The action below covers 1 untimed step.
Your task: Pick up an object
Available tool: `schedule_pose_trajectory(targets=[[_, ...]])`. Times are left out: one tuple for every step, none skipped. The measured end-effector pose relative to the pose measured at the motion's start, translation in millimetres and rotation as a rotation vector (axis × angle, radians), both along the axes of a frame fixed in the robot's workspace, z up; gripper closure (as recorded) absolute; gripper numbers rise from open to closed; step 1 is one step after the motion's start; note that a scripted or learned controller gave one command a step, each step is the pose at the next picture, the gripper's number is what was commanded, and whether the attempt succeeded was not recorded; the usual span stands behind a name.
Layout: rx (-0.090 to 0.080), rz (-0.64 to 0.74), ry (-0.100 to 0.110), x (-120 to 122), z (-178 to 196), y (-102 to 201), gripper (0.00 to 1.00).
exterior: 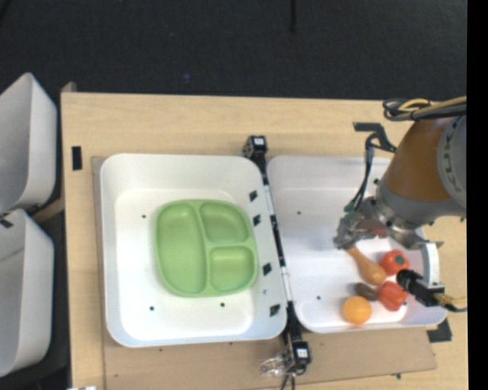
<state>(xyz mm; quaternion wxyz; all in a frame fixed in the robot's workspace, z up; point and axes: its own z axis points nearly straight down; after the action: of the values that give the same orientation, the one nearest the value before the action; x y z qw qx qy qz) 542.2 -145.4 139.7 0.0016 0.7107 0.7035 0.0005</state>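
Gripper (351, 232) sits low in the right bin (309, 185) — wrist hides it, can't tell its state — toy carrot (366, 266) just beside.

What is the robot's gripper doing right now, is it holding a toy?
Gripper: low in the right bin, above the toys; open or shut cannot be told.

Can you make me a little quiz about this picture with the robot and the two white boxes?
1. True or false: the green tray lies in the left bin.
2. Which bin does the arm reach over: A left, B right?
3. What colour is the round ball near the right bin's front edge?

Key: 1 true. 2 B. 3 orange.
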Motion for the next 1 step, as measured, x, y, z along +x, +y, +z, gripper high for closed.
schedule_pose_trajectory(targets=[[-0.001, 0.012, -0.004, 2.3, 64.1, -0.3, 1.0]])
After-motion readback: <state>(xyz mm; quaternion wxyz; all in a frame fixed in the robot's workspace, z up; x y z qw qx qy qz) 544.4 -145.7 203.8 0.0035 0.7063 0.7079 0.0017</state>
